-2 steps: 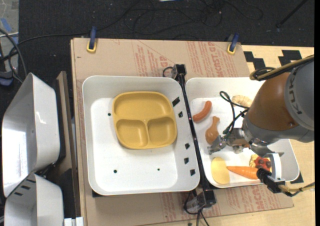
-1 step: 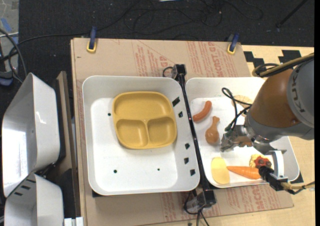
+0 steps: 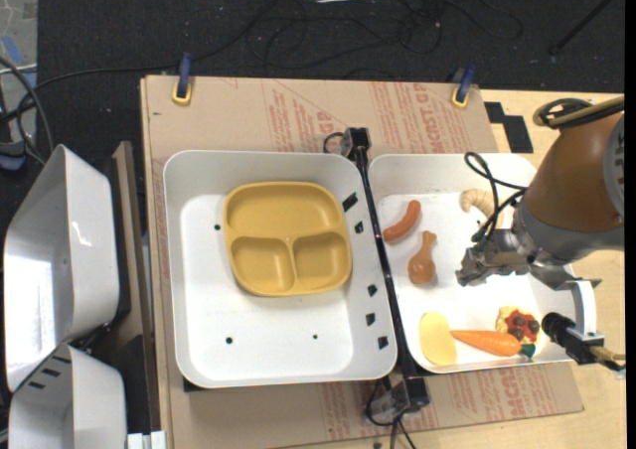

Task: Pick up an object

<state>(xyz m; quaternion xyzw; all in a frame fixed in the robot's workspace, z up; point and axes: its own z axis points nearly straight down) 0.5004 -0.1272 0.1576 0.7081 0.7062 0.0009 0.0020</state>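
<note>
The right bin (image 3: 447,171) holds a red sausage (image 3: 401,222), a brown chicken drumstick (image 3: 423,258), a pale yellow slice (image 3: 436,338), an orange carrot (image 3: 486,342), a small multicoloured food piece (image 3: 519,323) and a cream-coloured piece (image 3: 475,201) near the back. My gripper (image 3: 479,268) hangs low over the middle of the right bin, just right of the drumstick and apart from it. Nothing shows between its dark fingers.
The left bin (image 3: 189,238) carries a yellow three-compartment plate (image 3: 288,238). A black divider (image 3: 373,238) runs between the bins. The arm's orange band (image 3: 581,179) covers the right bin's right side. Cables lie on the dark floor behind the bench.
</note>
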